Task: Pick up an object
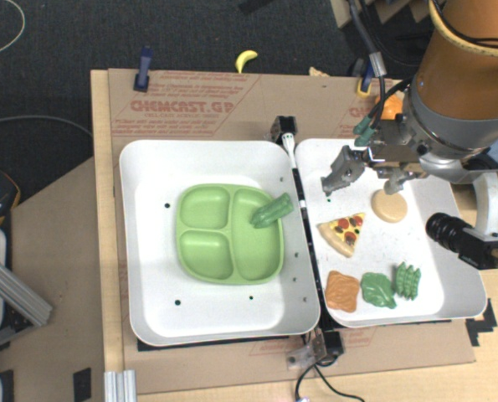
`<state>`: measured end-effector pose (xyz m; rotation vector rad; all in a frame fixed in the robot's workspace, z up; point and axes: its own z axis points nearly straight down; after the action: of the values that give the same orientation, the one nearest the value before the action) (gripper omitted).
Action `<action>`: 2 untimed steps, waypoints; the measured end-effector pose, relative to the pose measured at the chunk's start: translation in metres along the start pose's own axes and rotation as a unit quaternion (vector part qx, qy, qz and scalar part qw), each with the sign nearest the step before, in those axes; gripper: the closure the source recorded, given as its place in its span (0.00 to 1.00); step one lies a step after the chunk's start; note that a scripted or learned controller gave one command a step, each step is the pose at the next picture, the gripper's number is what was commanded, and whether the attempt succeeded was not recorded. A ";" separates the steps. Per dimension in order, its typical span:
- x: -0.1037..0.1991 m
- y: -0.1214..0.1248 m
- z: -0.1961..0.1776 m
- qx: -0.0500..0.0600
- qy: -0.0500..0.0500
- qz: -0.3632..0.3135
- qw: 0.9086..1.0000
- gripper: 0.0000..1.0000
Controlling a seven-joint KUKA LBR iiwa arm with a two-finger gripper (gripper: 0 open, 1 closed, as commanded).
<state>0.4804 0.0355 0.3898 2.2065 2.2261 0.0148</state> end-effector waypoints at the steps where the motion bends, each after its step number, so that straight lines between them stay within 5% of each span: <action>1: -0.004 0.000 -0.006 0.004 -0.001 0.004 1.000 1.00; 2: 0.093 0.001 -0.068 0.002 0.001 -0.001 1.000 1.00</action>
<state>0.4793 0.1282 0.4583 2.2062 2.2322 0.0146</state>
